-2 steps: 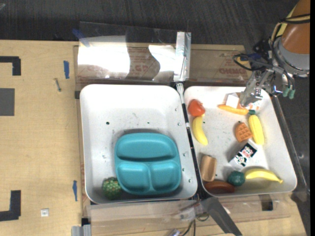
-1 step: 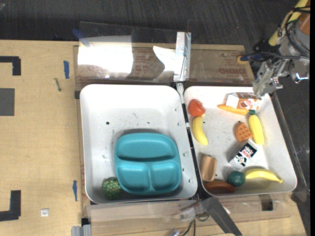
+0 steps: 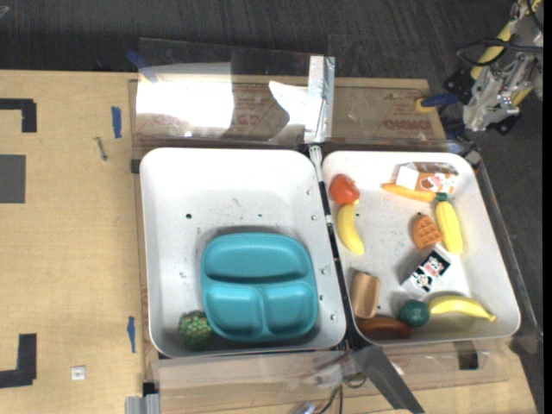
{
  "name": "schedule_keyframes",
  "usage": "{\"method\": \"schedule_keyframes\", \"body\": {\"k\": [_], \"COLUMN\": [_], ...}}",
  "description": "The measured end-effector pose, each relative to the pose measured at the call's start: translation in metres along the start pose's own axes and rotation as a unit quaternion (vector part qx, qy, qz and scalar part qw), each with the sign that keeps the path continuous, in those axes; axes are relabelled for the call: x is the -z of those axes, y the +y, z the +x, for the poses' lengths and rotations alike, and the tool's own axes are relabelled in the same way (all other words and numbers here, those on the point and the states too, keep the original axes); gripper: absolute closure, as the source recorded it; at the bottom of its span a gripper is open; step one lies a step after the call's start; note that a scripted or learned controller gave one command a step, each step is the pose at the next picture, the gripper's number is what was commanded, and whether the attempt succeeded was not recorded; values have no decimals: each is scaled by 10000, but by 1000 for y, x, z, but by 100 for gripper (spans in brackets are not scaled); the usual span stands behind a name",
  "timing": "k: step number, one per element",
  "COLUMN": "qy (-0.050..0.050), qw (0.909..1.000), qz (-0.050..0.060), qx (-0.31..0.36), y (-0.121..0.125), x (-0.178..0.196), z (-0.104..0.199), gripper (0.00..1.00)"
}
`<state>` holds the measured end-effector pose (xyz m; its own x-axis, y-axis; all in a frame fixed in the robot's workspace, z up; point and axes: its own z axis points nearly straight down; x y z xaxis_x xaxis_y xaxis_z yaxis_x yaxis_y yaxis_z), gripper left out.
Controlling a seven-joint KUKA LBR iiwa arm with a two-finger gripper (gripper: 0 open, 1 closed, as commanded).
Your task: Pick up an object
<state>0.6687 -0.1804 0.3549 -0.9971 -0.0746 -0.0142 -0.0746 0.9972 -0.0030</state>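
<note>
The right bin point(image 3: 496, 257) holds several small items: a red tomato point(image 3: 343, 188), a yellow banana point(image 3: 348, 228), a white and orange carton point(image 3: 425, 179), a yellow corn piece point(image 3: 448, 224), an orange waffle point(image 3: 424, 231), a black and white box point(image 3: 429, 272), a tan cylinder point(image 3: 365, 293), a dark green ball point(image 3: 415, 312) and a second banana point(image 3: 461, 307). In the left bin point(image 3: 172, 197) lie a teal divided tray point(image 3: 257, 285) and a bumpy green ball point(image 3: 196, 329). What looks like my gripper point(image 3: 493, 102) hangs outside the bins, past the right bin's far right corner.
A clear plastic wall point(image 3: 259, 102) with a metal post point(image 3: 317, 97) stands behind the bins. Yellow and blue cables point(image 3: 492, 54) trail around the gripper at the top right. Wooden bench top point(image 3: 60, 231) stretches to the left.
</note>
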Motion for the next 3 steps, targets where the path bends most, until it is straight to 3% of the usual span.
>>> {"method": "schedule_keyframes", "body": {"k": [1, 2, 3], "qy": [11, -63, 33], "qw": [9953, 9953, 9445], "qz": [-2, 19, -34], "qx": [970, 967, 3285], "y": [-39, -38, -42], "x": [-1, 14, -11], "z": [3, 1, 4], "gripper": [100, 100, 100]}}
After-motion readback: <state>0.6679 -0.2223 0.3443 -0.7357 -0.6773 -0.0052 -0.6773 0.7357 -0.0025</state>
